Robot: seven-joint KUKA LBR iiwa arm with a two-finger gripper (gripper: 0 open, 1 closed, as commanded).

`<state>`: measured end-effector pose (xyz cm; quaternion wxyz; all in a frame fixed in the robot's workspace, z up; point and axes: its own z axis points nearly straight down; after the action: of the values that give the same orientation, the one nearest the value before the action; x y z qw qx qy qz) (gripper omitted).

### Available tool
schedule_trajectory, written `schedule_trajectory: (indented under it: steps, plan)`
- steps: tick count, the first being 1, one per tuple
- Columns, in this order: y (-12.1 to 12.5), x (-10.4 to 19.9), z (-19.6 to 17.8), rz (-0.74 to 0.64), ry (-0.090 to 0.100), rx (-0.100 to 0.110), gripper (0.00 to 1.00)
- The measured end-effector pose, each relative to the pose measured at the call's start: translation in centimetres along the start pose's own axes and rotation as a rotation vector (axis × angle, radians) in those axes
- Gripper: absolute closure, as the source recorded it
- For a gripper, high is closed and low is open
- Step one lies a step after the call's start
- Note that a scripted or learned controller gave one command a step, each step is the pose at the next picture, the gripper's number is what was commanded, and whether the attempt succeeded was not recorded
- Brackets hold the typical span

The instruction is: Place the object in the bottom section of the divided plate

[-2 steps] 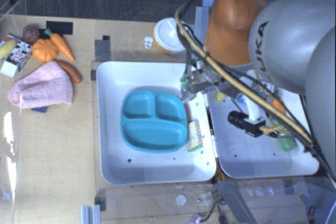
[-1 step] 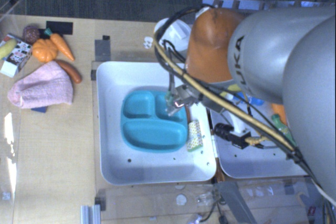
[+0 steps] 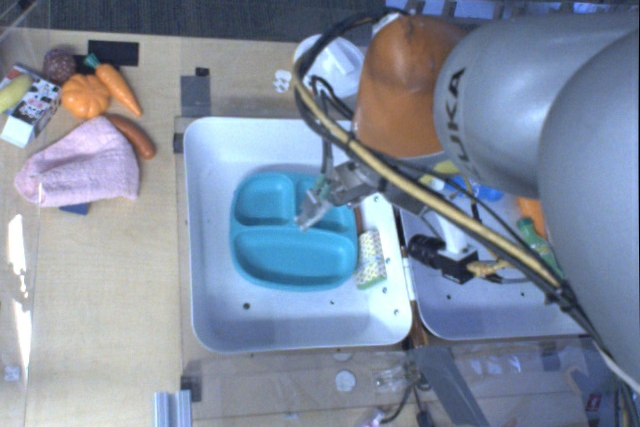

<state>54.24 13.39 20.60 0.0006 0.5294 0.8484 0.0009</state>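
The jaws' opening cannot be told. The gripper (image 3: 312, 211) hangs over the blue divided plate (image 3: 290, 258) in the left bin (image 3: 215, 245). A speckled object (image 3: 371, 258) lies beside the plate.

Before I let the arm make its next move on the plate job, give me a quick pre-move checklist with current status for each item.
1. Divided plate sits flat inside the left bin: ok.
2. Bottom section free to receive an object: ok, bare blue surface.
3. Pincer positioned over the plate: ok, at the divider near the top right section.
4. Object held in the pincer: cannot tell, too blurred.
5. Small patterned item by the plate's right rim clear of the path: cannot tell.
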Motion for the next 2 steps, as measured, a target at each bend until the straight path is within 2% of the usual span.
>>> schedule_trajectory:
  steps: [1, 2]
  plan:
    - [0.13, -0.01, -1.05, -0.001, 0.000, -0.003, 1.00]
    - [0.13, -0.01, -1.05, -0.001, 0.000, -0.003, 0.00]
